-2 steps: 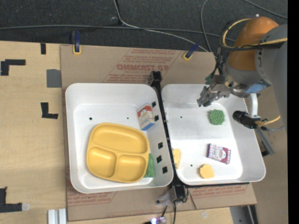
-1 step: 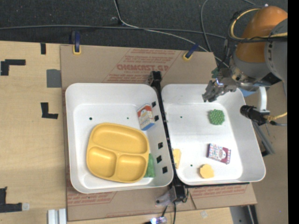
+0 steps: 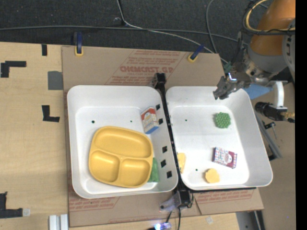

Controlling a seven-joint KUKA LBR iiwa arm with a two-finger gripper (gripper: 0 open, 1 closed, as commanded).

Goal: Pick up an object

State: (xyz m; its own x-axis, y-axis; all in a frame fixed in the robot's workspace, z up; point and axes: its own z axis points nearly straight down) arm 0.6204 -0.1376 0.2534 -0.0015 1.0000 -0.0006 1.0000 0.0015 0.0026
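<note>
Gripper [image 3: 224,92] over right bin's far edge, grip state unclear; green ball [image 3: 222,120] near, below.

Cardboard sheet [image 3: 144,66] under white bins [image 3: 76,99]

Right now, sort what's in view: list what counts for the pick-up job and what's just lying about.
For the job:
pincer, above the right bin's far edge
green ball
patterned packet
yellow piece
small carton
yellow tray

Lying about:
cardboard sheet
blue-and-yellow clamps
black cable
</note>
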